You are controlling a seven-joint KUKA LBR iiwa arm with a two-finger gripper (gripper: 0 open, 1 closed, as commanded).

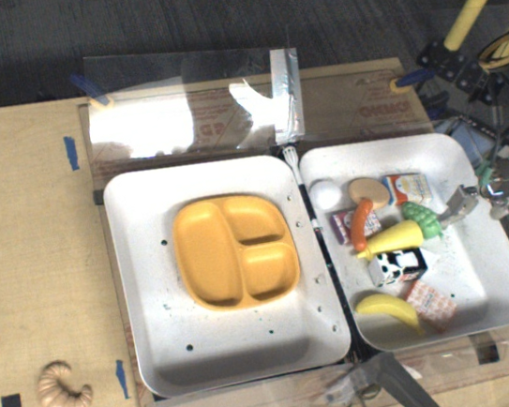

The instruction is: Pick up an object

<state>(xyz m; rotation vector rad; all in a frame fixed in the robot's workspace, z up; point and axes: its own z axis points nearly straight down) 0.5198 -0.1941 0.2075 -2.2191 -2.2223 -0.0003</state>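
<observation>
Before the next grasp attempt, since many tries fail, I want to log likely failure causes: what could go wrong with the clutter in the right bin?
1. The corn cob, the hot dog and the black-and-white carton lie touching or overlapping, so a grasp may catch two items or slip off.
2. The banana lies near the right bin's front wall, which may block a finger.
3. The end effector sits beside the corn's green end and may nudge it.

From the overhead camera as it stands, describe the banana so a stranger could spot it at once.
Start at the right-hand white bin, the one crowded with toy food beside the bin holding the yellow divided tray. Go to its near edge, below the black-and-white carton. The banana lies there: a plain yellow curved shape, unlike the corn, which has a green end.
</observation>
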